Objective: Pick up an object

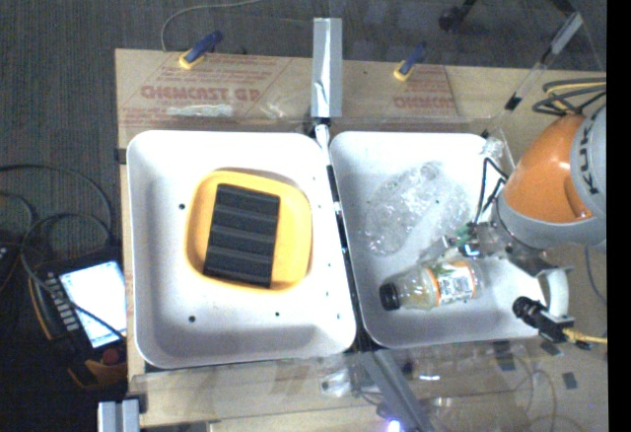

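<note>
Now we have the hand (pixel 471 241) low in the right bin (pixel 394 152), just above the bottle (pixel 434 286), which lies with its long axis across the bin, cap leftward; whether the hand is apart or together we cannot tell

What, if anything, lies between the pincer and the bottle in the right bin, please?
Nothing visible does. The pincer hangs just above the label end of the lying bottle. The crumpled clear plastic sits beside it, further up the right bin, not between them.

Arm (pixel 567 183) cut off at the right edge; crumpled clear plastic (pixel 409 203) indistinct in outline.
</note>
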